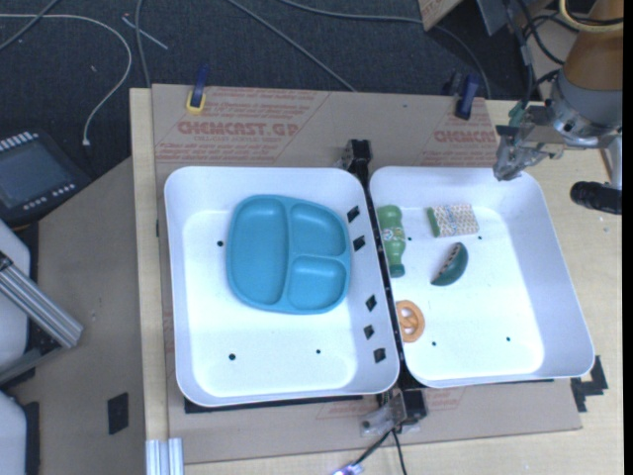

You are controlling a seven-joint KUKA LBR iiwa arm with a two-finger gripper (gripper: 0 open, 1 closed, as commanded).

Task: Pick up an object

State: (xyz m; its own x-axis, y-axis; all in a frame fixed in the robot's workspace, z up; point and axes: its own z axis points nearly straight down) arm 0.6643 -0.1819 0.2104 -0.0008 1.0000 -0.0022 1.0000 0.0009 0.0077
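The right bin (554,295) holds a green bottle (393,239) by its left wall, a speckled rectangular block (452,220), a dark green wedge-shaped piece (451,265) and an orange pretzel (409,319). My gripper (507,169) hangs over the far right corner of that bin, above its rim and well right of the speckled block. Nothing shows between its fingers.
A blue divided plate (289,254) lies in the left bin (198,344). Black clamps (357,153) sit where the two bins meet. Blue clips (198,94) hold the cardboard at the bench's far edge. Cables run across the dark floor beyond.
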